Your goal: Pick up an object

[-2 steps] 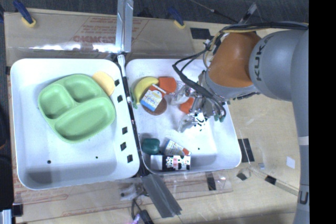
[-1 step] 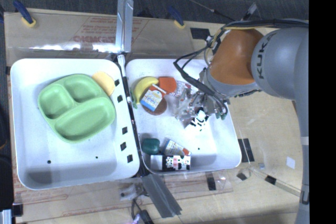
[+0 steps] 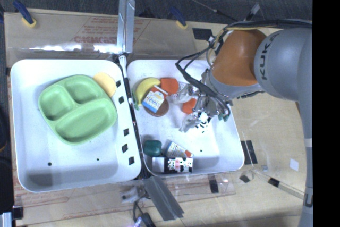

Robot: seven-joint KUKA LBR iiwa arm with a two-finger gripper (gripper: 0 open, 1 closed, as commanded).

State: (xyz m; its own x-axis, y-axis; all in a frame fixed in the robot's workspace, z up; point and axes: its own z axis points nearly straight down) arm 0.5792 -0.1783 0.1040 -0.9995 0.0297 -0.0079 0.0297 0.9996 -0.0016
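We take the right bin (image 3: 229,152) as our landmark. The arm (image 3: 276,64) reaches in over its right wall, orange band low over the bin's upper right part. The gripper (image 3: 197,118) sits over the bin's middle, just right of centre. At its tips we see a small black-and-white spotted object (image 3: 202,123), touching or nearly so; we cannot tell whether it sits between the fingers, or how the fingers stand.

In the bin's upper left part: a yellow banana (image 3: 142,87), a small blue-and-white carton (image 3: 154,100) lying on a brown round piece (image 3: 162,109), an orange block (image 3: 169,85) beside them. Another orange piece (image 3: 188,106) lies just left of the gripper. Along the bin's front wall: a dark green item (image 3: 152,147) and a black-and-white box (image 3: 178,165), with a small white packet (image 3: 177,149) close by.

Left of the right bin, the left bin (image 3: 24,130) holds a green divided plate (image 3: 78,108) with a yellow piece (image 3: 105,82) at the plate's upper right edge.
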